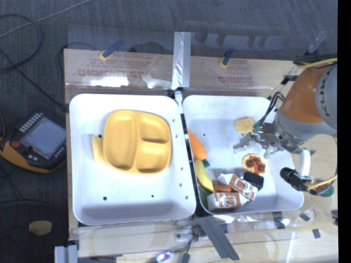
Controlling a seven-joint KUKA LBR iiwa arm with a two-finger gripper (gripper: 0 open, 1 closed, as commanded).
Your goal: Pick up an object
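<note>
The gripper (253, 142) is being seen over the right bin (219, 119), reached in from the right on the grey arm (307, 106) with its orange band. The objects available for picking are lying close by: a pale yellow cracker-like square (244, 125) is being shown just above and to the left of the fingers, apart from them, and a small round piece with red and dark markings (254, 163) is lying just below them, near a black block (253, 179). Farther below and to the left of the fingers, a pile of small cartons (233, 192), a yellow banana-like item (203, 175) and an orange carrot (197, 146) are being crowded along the bin's left wall and lower corner. Well to the left of the fingers, a yellow divided tray (137, 141) is resting in the left bin (88, 196). Both bins are being borne by a brown bench (131, 67) standing on dark grey carpet (55, 15), with a handheld control pendant (35, 141) lying on the floor far to the left. The fingers are being held spread apart over bare white bin floor, with nothing seen between them and no object being touched.
</note>
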